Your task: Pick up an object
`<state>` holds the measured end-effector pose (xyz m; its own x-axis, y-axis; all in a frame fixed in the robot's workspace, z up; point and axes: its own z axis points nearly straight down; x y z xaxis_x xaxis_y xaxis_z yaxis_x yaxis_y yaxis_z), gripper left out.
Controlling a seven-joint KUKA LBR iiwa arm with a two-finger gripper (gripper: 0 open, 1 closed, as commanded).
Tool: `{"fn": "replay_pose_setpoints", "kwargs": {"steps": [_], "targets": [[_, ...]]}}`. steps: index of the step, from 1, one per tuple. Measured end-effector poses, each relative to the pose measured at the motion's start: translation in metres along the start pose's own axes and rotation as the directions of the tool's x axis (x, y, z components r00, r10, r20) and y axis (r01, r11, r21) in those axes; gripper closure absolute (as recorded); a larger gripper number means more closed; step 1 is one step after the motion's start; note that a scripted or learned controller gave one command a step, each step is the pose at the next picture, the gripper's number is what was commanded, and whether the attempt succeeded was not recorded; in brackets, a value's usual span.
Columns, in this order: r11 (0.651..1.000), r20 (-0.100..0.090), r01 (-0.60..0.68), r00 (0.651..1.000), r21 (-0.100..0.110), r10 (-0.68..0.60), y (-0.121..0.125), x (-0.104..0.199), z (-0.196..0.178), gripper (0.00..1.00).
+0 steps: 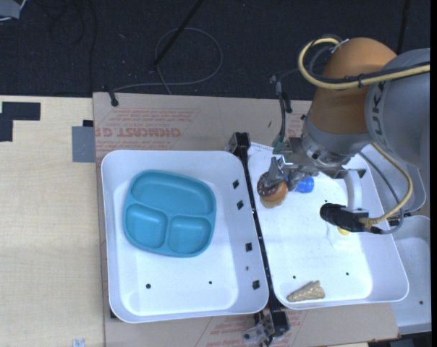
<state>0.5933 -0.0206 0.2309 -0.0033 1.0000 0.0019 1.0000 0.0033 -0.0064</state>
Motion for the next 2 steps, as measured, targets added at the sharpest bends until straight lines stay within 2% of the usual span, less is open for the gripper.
{"fn": "replay_pose_setpoints", "kwargs": {"steps": [2], "targets": [[1.0,0.0,0.002,1.0,0.0,-0.002,-0.041,0.102,-0.004,1.0]]}}
